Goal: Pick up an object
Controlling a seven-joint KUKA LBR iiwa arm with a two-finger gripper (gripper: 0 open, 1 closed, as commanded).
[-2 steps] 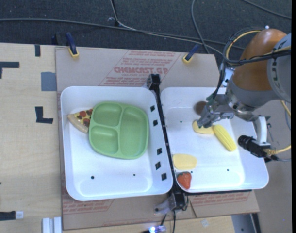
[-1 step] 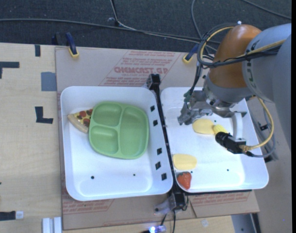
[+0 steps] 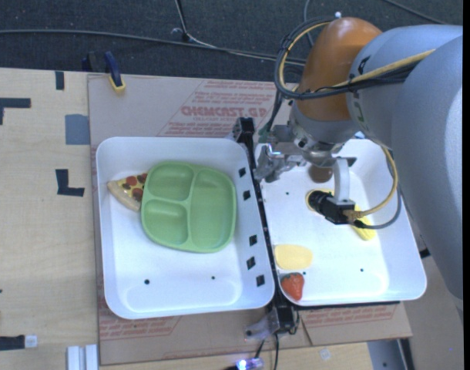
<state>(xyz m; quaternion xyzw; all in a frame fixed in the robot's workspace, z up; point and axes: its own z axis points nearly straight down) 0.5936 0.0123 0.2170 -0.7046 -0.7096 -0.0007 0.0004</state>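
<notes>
Gripper (image 3: 297,159) hung over right bin's (image 3: 389,272) far-left corner; couldn't tell its grip state. Yellow piece (image 3: 293,255) and strawberry (image 3: 293,285) lay near-left there. Green tray (image 3: 190,206) overlapped pizza slice (image 3: 128,189) in left bin (image 3: 119,284).

Two white bins (image 3: 119,284), brown board (image 3: 166,106), wooden bench (image 3: 35,237), black cables (image 3: 181,21)

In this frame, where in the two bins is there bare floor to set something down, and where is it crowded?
Left bin: a bare strip along the near edge below the green divided plate; the pizza slice crowds the plate's left side. Right bin: bare floor right of the yellow piece and strawberry; its far half is crowded by the gripper.
</notes>
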